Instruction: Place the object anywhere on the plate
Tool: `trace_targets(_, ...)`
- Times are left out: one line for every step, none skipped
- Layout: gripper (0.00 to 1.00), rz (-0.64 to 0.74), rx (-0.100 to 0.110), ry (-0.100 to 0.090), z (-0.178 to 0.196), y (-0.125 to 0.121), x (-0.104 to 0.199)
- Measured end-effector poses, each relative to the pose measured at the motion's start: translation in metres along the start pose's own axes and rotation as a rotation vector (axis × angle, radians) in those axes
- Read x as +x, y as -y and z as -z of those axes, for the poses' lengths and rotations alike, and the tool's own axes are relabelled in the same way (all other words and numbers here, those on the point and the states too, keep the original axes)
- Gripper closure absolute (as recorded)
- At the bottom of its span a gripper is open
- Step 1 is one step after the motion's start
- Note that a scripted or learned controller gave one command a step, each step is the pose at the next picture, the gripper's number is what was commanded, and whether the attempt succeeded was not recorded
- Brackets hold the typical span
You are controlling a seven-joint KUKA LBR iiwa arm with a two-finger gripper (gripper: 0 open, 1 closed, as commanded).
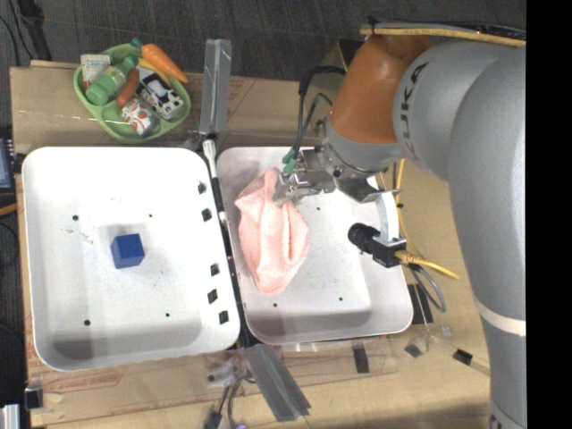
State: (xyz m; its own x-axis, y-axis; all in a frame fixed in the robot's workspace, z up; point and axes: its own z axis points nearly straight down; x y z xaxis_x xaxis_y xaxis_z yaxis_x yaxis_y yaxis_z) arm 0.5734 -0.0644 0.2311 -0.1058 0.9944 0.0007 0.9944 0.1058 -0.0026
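Note:
A crumpled pink cloth (273, 231) lies in the left half of the right white bin (344, 307). My gripper (291, 186) is down at the cloth's upper right edge, touching it or just above it; the wrist hides the contact. A small blue cube (128, 249) sits alone in the left white bin (54, 181), far from the gripper. A green plate-like bowl (96, 112) stands on the bench beyond the left bin, at the far left.
The green bowl holds several toy foods, among them a carrot (161, 59). A grey divider bar (214, 83) runs between the bins. A black fitting with a yellow cable (380, 244) hangs over the right bin's right side.

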Motion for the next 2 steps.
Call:
trace_targets(1.0,0.407,0.003,0.0,-0.01,0.013,0.054)
trace_targets(1.0,0.813,0.001,0.001,0.004,0.025,0.104)
